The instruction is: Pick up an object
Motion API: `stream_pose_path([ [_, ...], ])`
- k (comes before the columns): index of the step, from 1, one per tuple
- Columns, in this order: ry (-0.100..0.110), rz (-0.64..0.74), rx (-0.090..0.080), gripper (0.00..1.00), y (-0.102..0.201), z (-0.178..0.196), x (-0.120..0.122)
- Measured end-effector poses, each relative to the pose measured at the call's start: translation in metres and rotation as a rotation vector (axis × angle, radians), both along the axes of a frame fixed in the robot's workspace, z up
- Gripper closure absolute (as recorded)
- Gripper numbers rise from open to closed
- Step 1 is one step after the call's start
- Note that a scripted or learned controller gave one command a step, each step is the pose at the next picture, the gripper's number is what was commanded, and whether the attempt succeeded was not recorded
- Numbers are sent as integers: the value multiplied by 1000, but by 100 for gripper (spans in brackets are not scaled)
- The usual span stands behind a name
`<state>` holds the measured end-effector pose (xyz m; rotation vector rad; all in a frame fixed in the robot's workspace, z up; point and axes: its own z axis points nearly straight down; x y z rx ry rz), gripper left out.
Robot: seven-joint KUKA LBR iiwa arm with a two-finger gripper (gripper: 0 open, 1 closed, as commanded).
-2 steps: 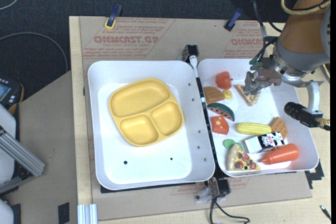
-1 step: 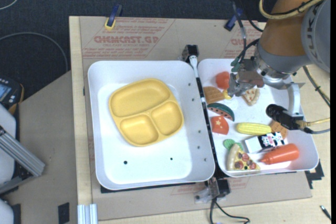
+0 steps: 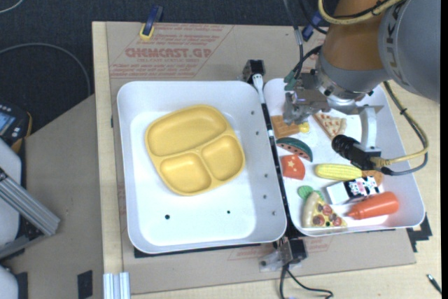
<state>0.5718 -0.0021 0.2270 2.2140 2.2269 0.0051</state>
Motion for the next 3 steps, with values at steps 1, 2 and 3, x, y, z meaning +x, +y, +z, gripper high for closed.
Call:
stream_pose_path([
  [1,0,1,0,100,58,9,1],
  [2,4,-3,-1,100,79,6,-2],
  [3,8,-4,-1,100,82,-13,0],
])
